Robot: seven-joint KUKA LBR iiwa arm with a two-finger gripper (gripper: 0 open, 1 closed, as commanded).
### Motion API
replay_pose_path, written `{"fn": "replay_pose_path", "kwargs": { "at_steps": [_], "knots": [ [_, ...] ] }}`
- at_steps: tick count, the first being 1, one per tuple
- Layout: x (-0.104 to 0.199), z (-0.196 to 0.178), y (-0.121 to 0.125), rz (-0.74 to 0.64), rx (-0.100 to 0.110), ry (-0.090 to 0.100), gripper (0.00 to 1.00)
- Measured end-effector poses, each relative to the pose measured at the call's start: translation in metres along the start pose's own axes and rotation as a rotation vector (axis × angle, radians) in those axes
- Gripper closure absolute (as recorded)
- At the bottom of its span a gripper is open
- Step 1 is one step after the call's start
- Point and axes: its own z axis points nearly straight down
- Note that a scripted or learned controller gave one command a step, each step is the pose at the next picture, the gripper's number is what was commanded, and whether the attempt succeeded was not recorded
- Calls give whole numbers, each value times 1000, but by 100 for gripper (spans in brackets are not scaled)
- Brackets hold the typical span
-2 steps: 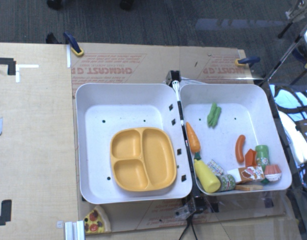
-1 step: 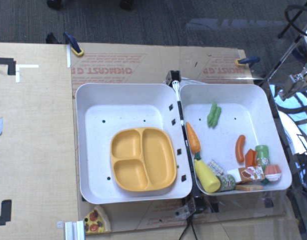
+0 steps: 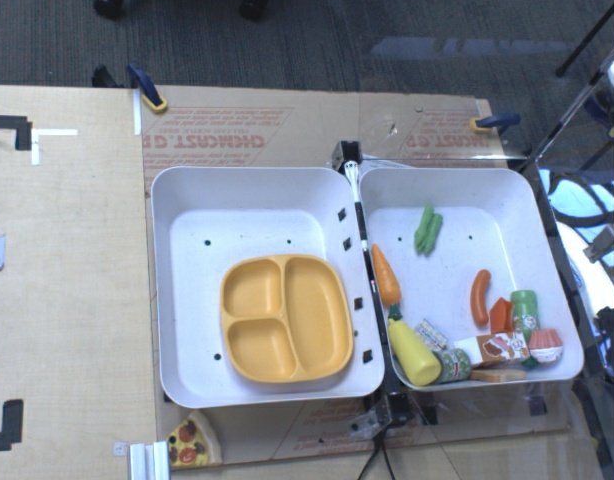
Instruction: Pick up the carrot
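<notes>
Orange carrot [image 3: 386, 277] is lying in the right bin [image 3: 507, 190], pressed along its left wall, leafy end pointing down toward the yellow bottle [image 3: 412, 353]. It is looking like a light, rigid plastic toy with a smooth, tapered skin, so slipping is likely; gripping across the thick middle seems safest, though the wall is crowding one side. Gripper is not appearing over the bins at this moment, so carrot-to-claw spacing and claw opening cannot be told. Yellow divided plate [image 3: 286, 318] is sitting in the left bin [image 3: 187, 200].
</notes>
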Motion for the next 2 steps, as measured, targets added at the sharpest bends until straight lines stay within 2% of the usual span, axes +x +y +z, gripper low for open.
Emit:
{"fn": "replay_pose_path", "kwargs": {
  "at_steps": [1, 2],
  "knots": [
    [2, 90, 1, 559, 1, 3, 100],
    [13, 101, 6, 1027, 2, 2, 100]
  ]
}}
